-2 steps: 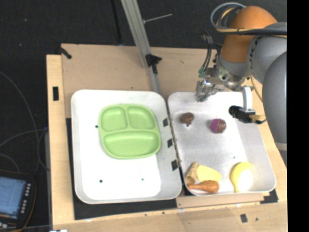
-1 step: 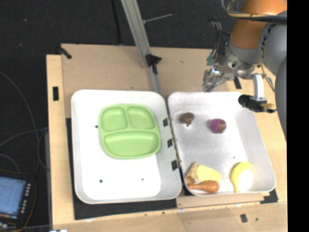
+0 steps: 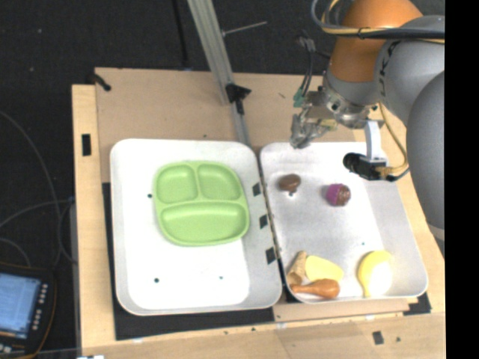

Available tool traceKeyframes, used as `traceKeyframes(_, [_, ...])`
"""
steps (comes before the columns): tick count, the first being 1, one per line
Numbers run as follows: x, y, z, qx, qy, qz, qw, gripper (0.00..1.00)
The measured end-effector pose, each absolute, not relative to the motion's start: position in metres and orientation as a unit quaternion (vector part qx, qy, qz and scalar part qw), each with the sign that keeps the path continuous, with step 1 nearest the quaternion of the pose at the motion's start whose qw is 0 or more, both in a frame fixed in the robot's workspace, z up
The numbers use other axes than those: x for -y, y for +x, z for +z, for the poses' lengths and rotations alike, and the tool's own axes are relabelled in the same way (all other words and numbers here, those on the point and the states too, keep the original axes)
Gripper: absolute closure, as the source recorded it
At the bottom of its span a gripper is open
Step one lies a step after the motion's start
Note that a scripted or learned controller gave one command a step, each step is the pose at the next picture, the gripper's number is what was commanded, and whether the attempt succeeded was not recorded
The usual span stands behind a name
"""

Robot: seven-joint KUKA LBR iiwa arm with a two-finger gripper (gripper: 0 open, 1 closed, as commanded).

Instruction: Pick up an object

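Claw at right bin far rim, grip state unclear, w/ bare floor below.

My arm is a thick, rounded grey casing with smooth, matte curves. Above my wrist sits a glossy orange band, dome-shaped, catching the light. Thin pale cables loop over the top of it. Below the band, a grey metal collar narrows into a small silvery gripper strung with fine wires. A white bracket carries a black cylindrical fitting.
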State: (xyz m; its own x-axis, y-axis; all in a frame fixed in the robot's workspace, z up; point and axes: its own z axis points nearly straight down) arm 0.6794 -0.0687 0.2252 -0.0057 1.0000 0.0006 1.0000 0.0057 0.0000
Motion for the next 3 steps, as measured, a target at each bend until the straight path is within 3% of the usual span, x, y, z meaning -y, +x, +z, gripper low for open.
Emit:
traceKeyframes(2, [-0.033,0.656,0.214,0.710,-0.705,-0.0001,0.001,1.00])
traceKeyframes(3, [-0.084,0.644,0.233,0.710,-0.704,-0.0017,0.000,1.00])
